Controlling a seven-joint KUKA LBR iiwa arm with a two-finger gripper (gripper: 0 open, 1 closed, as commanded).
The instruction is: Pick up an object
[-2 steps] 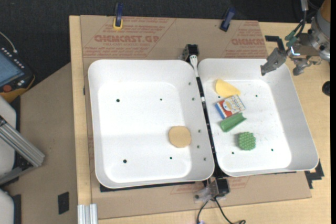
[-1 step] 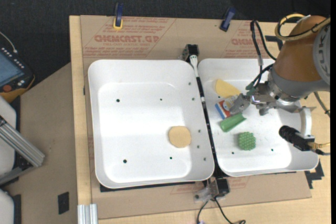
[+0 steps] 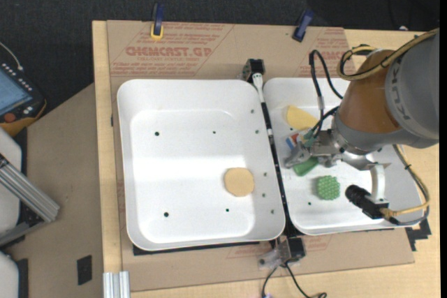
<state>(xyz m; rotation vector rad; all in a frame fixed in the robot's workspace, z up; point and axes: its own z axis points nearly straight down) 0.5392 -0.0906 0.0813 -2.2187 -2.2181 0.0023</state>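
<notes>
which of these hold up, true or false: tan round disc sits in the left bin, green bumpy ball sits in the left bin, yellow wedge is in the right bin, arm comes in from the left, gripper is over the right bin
1. The tan round disc lies in the left white bin. True.
2. The green bumpy ball lies in the left bin. False: it is in the right white bin.
3. The yellow wedge-shaped piece is in the right bin. True.
4. The grey arm with the orange band reaches in from the left. False: it comes in from the right.
5. The gripper is over the right bin, near its left wall. True.
</notes>
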